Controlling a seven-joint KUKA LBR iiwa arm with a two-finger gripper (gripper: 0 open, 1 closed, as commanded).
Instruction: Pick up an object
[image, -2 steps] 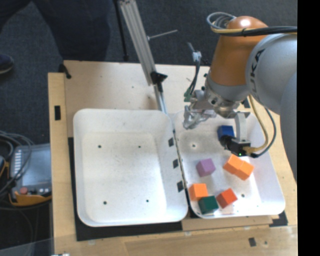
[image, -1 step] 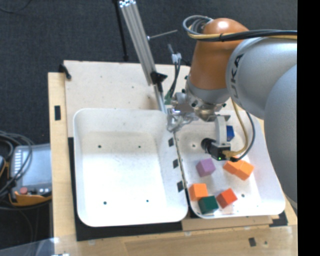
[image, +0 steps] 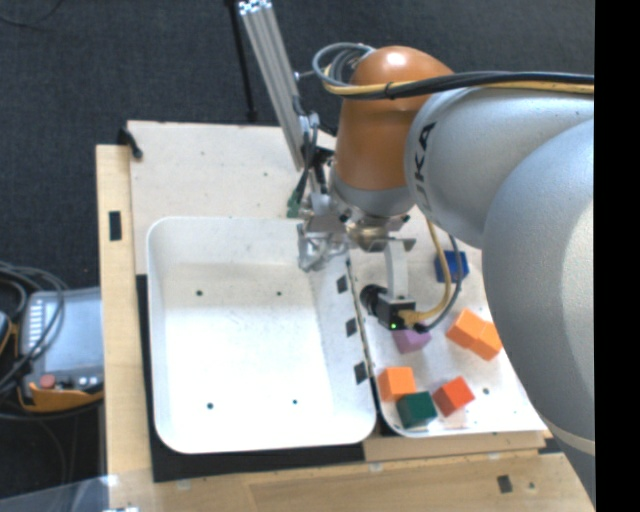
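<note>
Camera view: gripper (image: 318, 248) hangs over divider between bins, finger state cannot tell, nothing visibly held. Candidates below-right of it in right bin (image: 500, 398): purple piece (image: 411, 338), orange block (image: 397, 381), green block (image: 417, 408). Pick not yet made.

From my feed I see dark grey carpet floor (image: 120, 60) around a pale wooden table (image: 115, 330). A cream board (image: 200, 170) covers its top. A grey device (image: 62, 340) with black cables (image: 12, 290) sits on the floor at left. An aluminium rail (image: 275, 70) rises slantwise behind.
</note>
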